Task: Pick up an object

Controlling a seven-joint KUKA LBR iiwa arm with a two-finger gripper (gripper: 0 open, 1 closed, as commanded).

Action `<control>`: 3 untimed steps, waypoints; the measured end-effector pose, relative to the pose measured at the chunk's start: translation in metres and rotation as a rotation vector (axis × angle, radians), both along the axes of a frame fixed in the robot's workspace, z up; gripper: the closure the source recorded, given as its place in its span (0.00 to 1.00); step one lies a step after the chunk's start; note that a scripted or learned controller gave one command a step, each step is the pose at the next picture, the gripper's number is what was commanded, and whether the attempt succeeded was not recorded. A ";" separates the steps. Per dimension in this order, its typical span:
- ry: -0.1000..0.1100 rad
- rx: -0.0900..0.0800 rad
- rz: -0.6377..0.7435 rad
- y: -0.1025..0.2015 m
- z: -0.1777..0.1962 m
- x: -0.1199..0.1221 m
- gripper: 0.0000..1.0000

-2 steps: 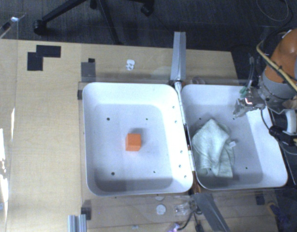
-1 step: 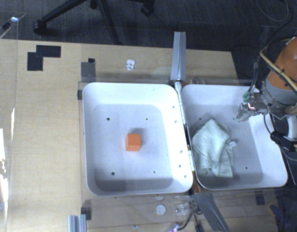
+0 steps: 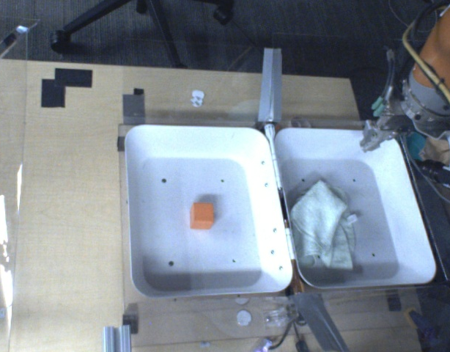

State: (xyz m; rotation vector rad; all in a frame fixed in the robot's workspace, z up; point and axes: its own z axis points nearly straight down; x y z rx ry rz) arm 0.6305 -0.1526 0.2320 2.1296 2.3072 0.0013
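1. A small orange cube (image 3: 202,215) sits on the floor of the left shallow white plastic bin (image 3: 144,196), a little left of the bin's middle, well apart from every wall.
2. A crumpled pale-green cloth (image 3: 322,226) lies in the right shallow white plastic bin (image 3: 408,226), bunched toward that bin's left side – its left edge is close to the wall shared with the left bin.
3. The grey arm with its orange band (image 3: 437,50) reaches in at the upper right, and the metal gripper (image 3: 371,134) hangs over the right bin's upper right rim, well apart from both the cloth and the cube.
4. Nothing sits between the fingers; whether they are spread or closed I cannot tell – they are too small and blurred.
5. Both bins rest on a pale wooden surface (image 3: 64,218), with a grey metal bar (image 3: 270,86) rising from where the bins meet at the top.
6. Black tape patches (image 3: 64,85) mark the surface at upper left, and a black chair base (image 3: 144,9) stands on the dark carpet beyond.
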 end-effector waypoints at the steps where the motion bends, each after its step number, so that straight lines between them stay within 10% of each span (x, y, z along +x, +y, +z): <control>1: -0.001 0.000 -0.041 0.000 -0.131 0.035 1.00; 3: 0.000 0.000 0.089 0.094 0.095 0.040 1.00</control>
